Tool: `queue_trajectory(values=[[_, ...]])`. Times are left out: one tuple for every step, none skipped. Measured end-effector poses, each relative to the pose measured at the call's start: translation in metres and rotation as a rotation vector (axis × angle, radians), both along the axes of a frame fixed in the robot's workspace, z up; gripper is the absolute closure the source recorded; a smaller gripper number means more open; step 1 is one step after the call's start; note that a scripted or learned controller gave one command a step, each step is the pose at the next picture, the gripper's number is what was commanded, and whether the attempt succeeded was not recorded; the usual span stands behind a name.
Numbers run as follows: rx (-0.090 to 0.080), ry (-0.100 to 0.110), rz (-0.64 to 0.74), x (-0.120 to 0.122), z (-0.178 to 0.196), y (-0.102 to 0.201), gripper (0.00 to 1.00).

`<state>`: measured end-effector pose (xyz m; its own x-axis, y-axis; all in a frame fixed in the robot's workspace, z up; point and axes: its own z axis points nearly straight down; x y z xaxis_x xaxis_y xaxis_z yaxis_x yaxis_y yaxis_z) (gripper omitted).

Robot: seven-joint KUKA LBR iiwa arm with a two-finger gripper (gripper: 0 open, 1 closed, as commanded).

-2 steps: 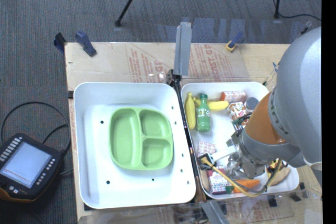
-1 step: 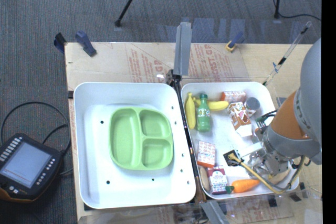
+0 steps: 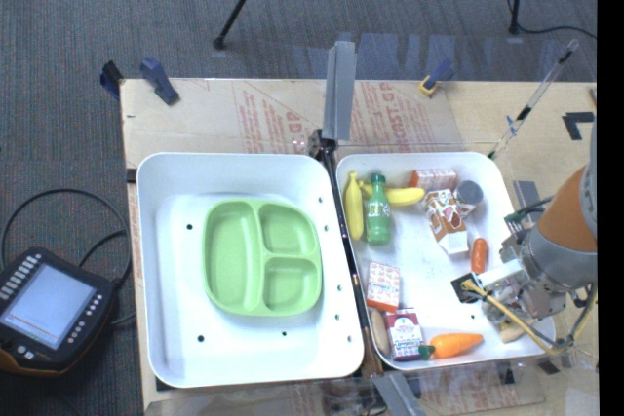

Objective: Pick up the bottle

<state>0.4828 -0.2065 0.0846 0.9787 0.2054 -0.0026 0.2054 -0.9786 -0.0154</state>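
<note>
Bottle point(image 3: 377, 209) lies upper left of our gripper point(image 3: 485, 295), long axis up-frame; whether the fingers are spread, we cannot tell.

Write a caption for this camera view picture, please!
Green bottle lies among toy food in the right bin; gripper waits nearby.

You've got a glossy green plastic bottle point(image 3: 377, 209) in the smooth white plastic right bin point(image 3: 492, 166), plus a matt lime-green plastic divided tray point(image 3: 261, 257).
</note>
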Motion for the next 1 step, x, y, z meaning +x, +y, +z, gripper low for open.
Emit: queue_trajectory(values=[[-0.001,-0.002,0.083,-0.0042,0.0003,0.0011,1.0]])
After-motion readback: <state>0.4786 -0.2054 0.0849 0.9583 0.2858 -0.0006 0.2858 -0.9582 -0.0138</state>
